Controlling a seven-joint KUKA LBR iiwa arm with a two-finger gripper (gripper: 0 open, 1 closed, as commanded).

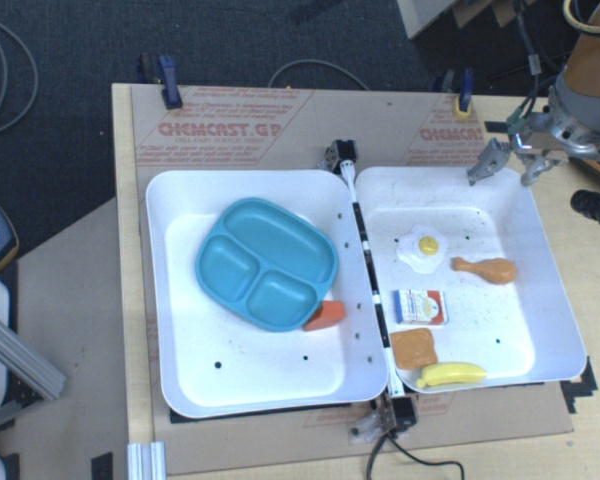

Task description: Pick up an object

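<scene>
Hovering over the right bin's [540, 268] far corner, the gripper [510, 164] (fingers spread, nothing held) is being positioned up-right of the toy drumstick [485, 268].

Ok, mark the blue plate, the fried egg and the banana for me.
blue plate [267, 261]: camera view, on its centre divider.
fried egg [426, 247]: camera view, on the yolk.
banana [452, 374]: camera view, on its middle.

The grey arm reached in from the upper right, its gripper [509, 167] hanging with both fingers spread apart, holding nothing.
</scene>
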